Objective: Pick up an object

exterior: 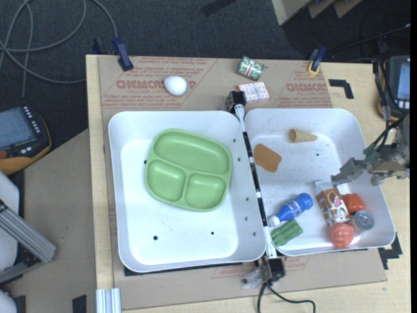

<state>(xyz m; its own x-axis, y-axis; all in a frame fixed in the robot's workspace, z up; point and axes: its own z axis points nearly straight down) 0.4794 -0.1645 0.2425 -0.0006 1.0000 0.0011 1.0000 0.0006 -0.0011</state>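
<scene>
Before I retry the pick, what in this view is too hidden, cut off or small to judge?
- Hand: small and blurred over the right bin; open or shut unclear.
- Arm: cut off by the right edge.
- Red items in the bin's near corner: crowded together, so which touch is unclear.
- Carton label behind the bins: print too small to read.

Two shallow white bins (130, 194) are counted, side by side. One green divided plate (189, 169) is held in the left bin. Seven items are held in the right bin (352, 126): one cone (302, 135), one brown flat piece (267, 157), one blue bottle (293, 208), one green packet (287, 233), one printed carton (333, 205), two reddish items (343, 235). Outside the bins, one white egg (174, 85), one small can (251, 68), one small box (253, 92) and two blue clamps (121, 53) are counted.
</scene>
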